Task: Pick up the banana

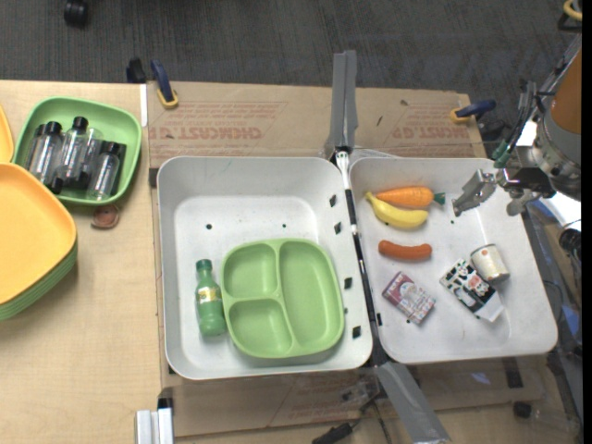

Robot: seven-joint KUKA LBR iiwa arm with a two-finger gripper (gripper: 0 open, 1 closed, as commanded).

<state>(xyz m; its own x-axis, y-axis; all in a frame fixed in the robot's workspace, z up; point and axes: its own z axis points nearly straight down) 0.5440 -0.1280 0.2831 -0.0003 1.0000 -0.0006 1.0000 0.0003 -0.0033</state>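
The yellow banana point(400, 215) lies in the right bin point(518, 336), near its back left corner. It touches an orange carrot point(405, 195) just behind it. My gripper point(493, 196) hovers at the bin's back right, well to the right of the banana. Its fingers point(472, 193) are open and nothing is between them.
The right bin also holds a red sausage point(405, 250), a small card box point(408, 297), a black-and-white packet point(470, 288) and a small cup point(490, 262). The left bin point(185, 202) has a green divided plate point(282, 296) and a green bottle point(209, 296). Orange plates point(32, 239) and a green tray of bottles point(79, 151) sit at far left.
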